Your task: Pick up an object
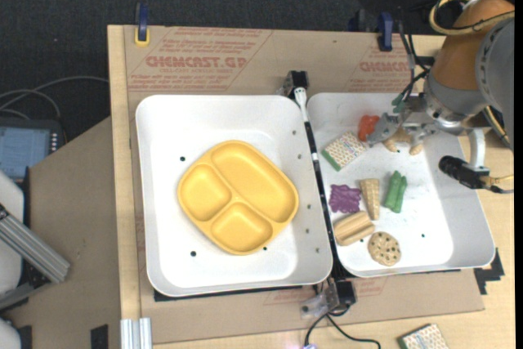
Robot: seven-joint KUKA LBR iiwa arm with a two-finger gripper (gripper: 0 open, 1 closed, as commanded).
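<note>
The gripper (399,135) is hanging over a small tan thing (400,144); I cannot tell its grip.

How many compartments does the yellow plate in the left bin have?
3. The yellow plate has one large compartment toward the far side, one smaller compartment on its left, and one smaller compartment at its near side. None looks hidden.

bench (204,65): brown board | on it: left white bin (155,176), right white bin (458,233)
</note>
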